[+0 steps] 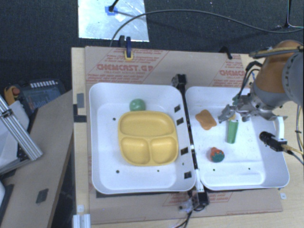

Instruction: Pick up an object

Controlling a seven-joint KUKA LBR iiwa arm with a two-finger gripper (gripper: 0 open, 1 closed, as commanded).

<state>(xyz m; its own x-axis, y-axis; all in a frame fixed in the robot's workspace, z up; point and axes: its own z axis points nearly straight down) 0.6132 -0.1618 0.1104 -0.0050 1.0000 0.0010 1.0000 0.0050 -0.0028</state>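
Gripper (231, 114) hangs over the right bin (266, 175), just above a green tube's (232, 131) top end; whether it grips cannot be told. Orange piece (205, 119) lies beside it, a ball (217, 154) nearer, and a yellow tray (146, 137) fills the left bin (102, 141).

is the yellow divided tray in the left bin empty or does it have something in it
Empty. All three compartments of the yellow tray show bare yellow; the green ball sits outside it, behind its far rim.

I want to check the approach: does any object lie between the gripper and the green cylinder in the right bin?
Nothing visible does. The gripper hangs just above the top end of the green cylinder; the orange piece lies to its left, apart.
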